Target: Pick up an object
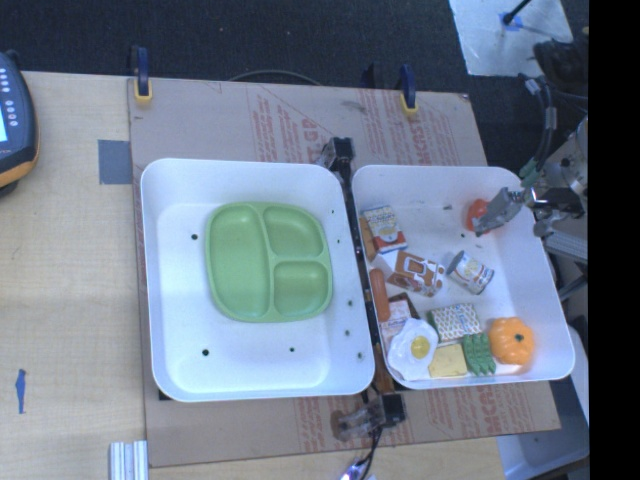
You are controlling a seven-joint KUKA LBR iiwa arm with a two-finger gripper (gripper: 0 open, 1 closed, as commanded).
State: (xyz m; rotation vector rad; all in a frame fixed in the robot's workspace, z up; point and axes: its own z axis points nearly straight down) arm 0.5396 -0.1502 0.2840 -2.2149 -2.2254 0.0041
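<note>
Reaching in from the right edge, the pincer hangs over the right bin at its upper right, its grey tip just beside a small red-orange piece; whether it has that piece, or how wide it stands, I cannot tell from here, and nothing plainly sits in its grip. Two white bins lie side by side on one sheet of brown cardboard. Taking the right bin as the landmark, everything loose is inside it: one orange pumpkin-like toy in its lower right corner, one green block touching that toy's left side, one yellow block next along, and one fried egg at the lower left. Above the egg sit one speckled packet, one small silver can lying tilted near the bin's middle, one brown-and-white packet, and one red-and-white carton toward its upper left. One sausage lies along its left wall. Left of this bin, touching it, the left bin holds one green divided plate with three compartments. Two blue clamps pin the cardboard's far edge.
</note>
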